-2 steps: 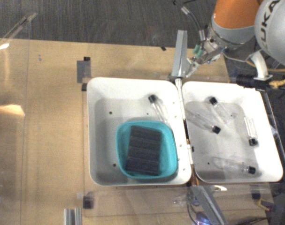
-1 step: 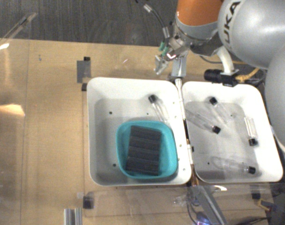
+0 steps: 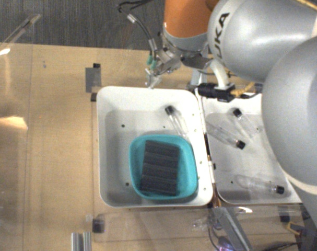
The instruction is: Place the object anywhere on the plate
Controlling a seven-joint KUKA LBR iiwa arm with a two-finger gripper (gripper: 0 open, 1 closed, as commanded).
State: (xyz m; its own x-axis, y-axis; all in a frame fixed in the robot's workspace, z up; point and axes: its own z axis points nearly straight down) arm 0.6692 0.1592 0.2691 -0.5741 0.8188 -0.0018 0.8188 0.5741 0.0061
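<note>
Dark ribbed block (image 3: pixel 160 167) flat on teal plate (image 3: pixel 188 161), left bin.

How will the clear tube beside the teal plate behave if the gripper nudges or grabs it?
The clear tube looks round and smooth, so it will probably roll along the bin floor. It lies against the plate rim, which may stop it. Its glossy wall likely slips between fingers.

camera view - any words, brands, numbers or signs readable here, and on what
"UKA" in black letters on the grey arm, near the orange band; it reads as part of a longer word cut off by the arm's curve.
No other text can be read on the bins, plate or tubes.
</note>
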